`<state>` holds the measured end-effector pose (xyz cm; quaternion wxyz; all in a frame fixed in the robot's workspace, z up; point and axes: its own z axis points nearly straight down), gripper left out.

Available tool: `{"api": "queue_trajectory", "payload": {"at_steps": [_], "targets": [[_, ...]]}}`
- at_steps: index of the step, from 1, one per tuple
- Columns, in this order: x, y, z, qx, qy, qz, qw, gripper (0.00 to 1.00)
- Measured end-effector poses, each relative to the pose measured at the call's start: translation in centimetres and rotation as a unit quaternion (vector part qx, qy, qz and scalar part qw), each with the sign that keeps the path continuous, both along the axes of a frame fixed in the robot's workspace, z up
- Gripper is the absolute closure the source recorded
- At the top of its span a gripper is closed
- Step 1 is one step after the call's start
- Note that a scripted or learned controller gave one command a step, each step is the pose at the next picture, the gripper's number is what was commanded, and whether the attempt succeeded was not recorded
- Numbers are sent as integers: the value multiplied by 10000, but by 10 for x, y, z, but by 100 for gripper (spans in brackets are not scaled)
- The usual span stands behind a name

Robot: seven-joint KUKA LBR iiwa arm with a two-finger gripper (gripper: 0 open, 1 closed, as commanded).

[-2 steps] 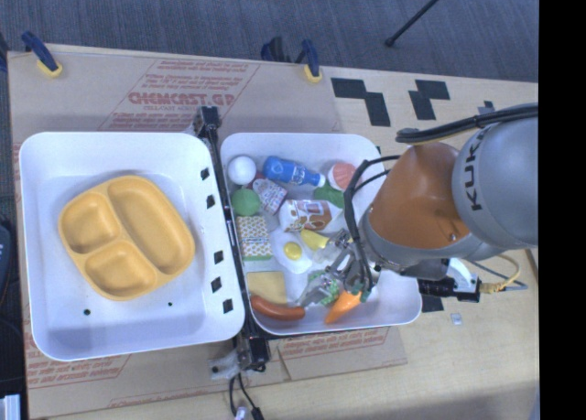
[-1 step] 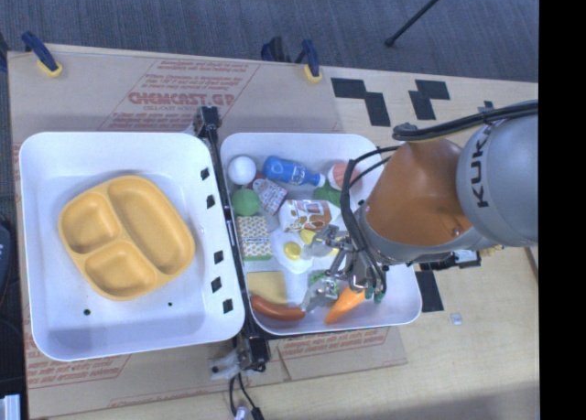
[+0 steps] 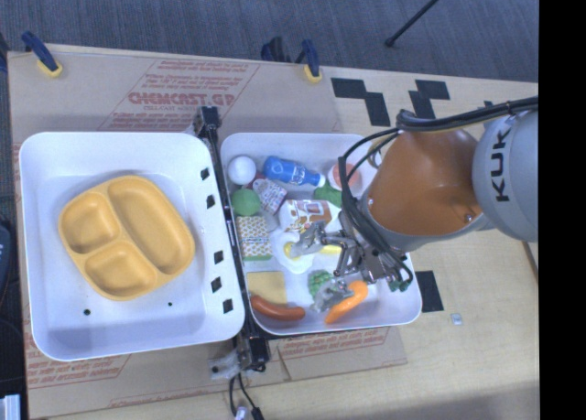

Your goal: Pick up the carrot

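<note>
Counter: tan board, bore two shallow white plastic bins side by side. Left bin: held a yellow three-compartment plate. Right bin: crowded with toy food. My tool: hung over its near right corner; whether spread or closed, I could not tell. Small orange carrot: lay tilted just beneath it, beside a red sausage. Best, I judged, to descend centred across the carrot's width.
</note>
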<state>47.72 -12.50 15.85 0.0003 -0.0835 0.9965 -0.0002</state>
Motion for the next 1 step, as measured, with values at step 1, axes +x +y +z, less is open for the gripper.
{"api": "queue_trajectory", "payload": {"at_steps": [1], "targets": [[5,-19,-40,6,23,1084,9941,0]]}}
